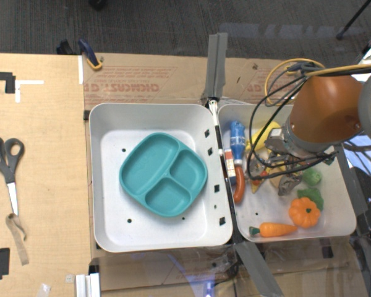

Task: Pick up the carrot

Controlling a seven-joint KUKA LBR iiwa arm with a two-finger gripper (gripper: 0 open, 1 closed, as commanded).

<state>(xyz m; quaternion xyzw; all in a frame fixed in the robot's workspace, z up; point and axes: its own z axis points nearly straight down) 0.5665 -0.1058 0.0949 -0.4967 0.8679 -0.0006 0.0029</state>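
Camera view: arm point(328, 107) masks much of the right bin point(343, 228); gripper point(289, 181) tangled among cables, grip state cannot be told. Left bin point(99, 184): teal divided plate point(164, 174), open margins. Pumpkin point(304, 212) right of gripper. Carrot point(277, 229) unobstructed along right bin's near edge.

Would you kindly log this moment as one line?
gripper over right bin | carrot lying near front wall, apart | not grasped

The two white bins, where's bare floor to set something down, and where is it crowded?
Left bin: bare floor all around the teal divided plate. Right bin: crowded; a small patch above the carrot, between the sausage and the orange pumpkin.
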